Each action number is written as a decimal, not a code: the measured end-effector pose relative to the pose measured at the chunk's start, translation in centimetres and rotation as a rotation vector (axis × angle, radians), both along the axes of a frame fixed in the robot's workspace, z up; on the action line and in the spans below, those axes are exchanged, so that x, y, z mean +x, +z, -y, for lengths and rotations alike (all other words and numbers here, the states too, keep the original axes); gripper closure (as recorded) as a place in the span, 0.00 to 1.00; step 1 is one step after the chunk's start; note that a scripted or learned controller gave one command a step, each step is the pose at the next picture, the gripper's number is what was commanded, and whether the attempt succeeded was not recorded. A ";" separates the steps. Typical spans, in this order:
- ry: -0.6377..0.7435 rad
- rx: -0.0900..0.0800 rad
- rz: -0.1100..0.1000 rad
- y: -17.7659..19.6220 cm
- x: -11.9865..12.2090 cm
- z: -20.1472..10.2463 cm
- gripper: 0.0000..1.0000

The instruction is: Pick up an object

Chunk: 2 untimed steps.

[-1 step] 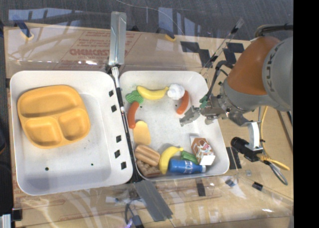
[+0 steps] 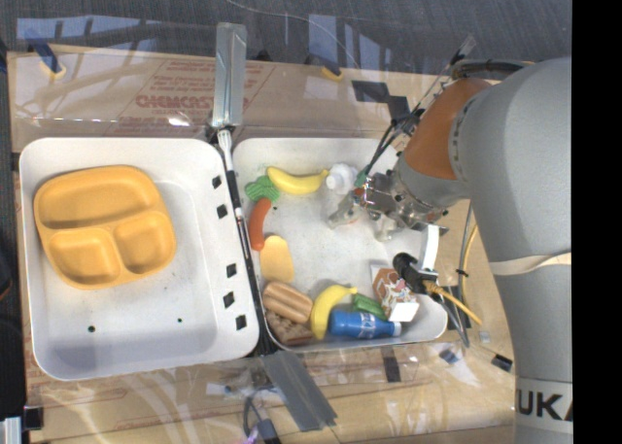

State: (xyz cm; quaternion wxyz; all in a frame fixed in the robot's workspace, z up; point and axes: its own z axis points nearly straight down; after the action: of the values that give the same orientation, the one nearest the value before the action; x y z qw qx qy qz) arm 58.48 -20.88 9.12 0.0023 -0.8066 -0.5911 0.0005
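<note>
This looks like a robotics lab. A grey industrial arm (image 2: pixel 515 199) with an orange band reaches in from three o'clock over a bench (image 2: pixel 146 92) covered in taped cardboard and clear sheeting. Two shallow white bins (image 2: pixel 39 335) sit side by side, holding toy food and a yellow divided plate (image 2: pixel 102 223) at nine o'clock. Loose cables (image 2: pixel 457 306) trail near four o'clock.

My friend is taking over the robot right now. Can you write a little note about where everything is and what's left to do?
Pincer: low in the right bin, near its top side; nothing seen held.
Right bin: banana and carrot at the top left; hot dog, second banana, blue bottle and small carton along the bottom.
Left bin: yellow tray.
Done: nothing lifted.
Left: grab one thing and lift it.
</note>
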 end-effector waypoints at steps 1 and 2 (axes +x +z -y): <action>0.007 0.001 -0.004 0.8 0.0 0.0 1.00; 0.023 0.001 -0.003 -0.2 1.7 -5.4 1.00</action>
State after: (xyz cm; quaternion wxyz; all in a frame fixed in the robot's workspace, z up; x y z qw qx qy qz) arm 60.13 -15.49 8.97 0.0036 -0.7996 -0.6005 0.0015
